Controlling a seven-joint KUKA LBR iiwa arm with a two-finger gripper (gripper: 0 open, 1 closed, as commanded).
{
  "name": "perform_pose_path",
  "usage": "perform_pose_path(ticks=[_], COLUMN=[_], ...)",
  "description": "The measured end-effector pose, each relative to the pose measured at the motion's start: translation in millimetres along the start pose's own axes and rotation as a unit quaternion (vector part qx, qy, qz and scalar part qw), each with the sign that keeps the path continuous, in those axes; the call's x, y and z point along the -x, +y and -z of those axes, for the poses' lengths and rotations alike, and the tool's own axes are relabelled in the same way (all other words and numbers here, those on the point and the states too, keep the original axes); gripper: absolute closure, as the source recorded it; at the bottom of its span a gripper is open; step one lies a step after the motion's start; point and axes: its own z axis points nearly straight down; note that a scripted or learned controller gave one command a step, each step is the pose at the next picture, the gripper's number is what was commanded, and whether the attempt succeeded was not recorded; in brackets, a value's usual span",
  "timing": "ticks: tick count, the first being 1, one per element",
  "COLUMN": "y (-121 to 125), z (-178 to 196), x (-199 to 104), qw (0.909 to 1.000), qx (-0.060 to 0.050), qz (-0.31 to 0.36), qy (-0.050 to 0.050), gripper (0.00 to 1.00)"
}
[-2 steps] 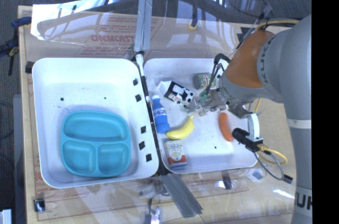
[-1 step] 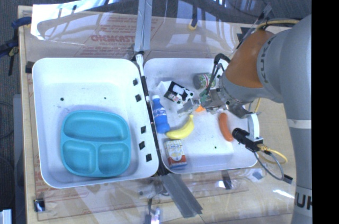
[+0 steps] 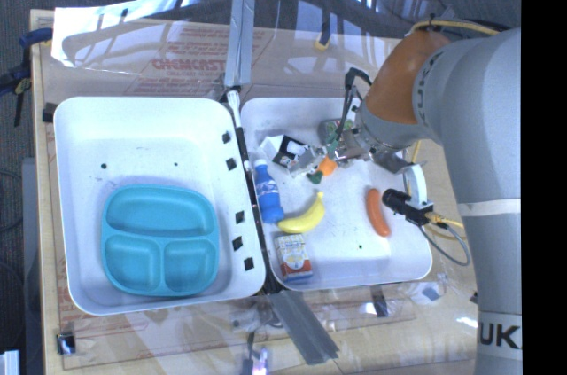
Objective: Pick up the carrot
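Note:
The carrot [image 3: 326,167] is a small orange toy with a green top, lying in the right bin [image 3: 403,258] near its middle back. My gripper [image 3: 321,159] reaches in from the right and sits directly over it, its tip touching or just above the orange part. The gripper's metal body hides part of the carrot. The grey arm with its orange band [image 3: 397,85] slants down over the bin's back right corner.
In the right bin, a blue bottle [image 3: 267,191] lies along the left wall, with a banana [image 3: 304,215] and a small juice box [image 3: 293,255] near the front. An orange-red sausage-shaped toy [image 3: 378,212] lies right of centre, and a black-and-white item [image 3: 288,152] sits left of the gripper. The left bin [image 3: 80,125] holds a blue divided tray [image 3: 161,238].

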Motion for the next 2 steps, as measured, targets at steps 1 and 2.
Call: perform_pose_path(ticks=[1,2], y=[0,12], z=[10,126], x=[0,-66], qw=[1.0000,0.9998], qx=[0.000,0.001], qz=[0.002,0.019], qy=[0.000,0.000], gripper=[1.00,1.00])
